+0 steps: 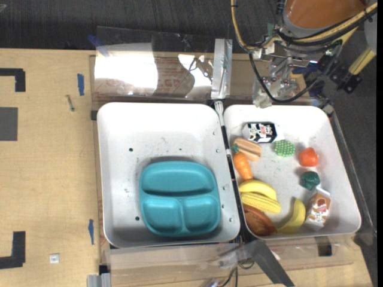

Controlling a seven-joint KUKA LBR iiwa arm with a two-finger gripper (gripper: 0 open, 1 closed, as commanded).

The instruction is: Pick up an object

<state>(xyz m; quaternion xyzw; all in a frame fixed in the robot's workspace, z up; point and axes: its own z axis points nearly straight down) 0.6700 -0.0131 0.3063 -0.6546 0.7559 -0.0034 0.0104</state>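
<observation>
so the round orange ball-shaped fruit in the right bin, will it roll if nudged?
Probably. The round orange toy fruit looks near-spherical and sits on bare flat floor of the right white bin, nothing touching it. Likely light, rigid plastic with a smooth skin, so it may squirt out of a pinch that lands off-centre.

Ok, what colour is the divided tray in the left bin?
Teal blue. The divided tray shows best in the camera view, looking down.

- The arm (326,5) wears a broad, glossy orange band, above the right bin (344,160).
- Below the band sits a grey metal wrist block.
- Black cables loop off it, with a yellow cable curving beside them.
- The gripper (281,79) is pale, silvery metal.
</observation>
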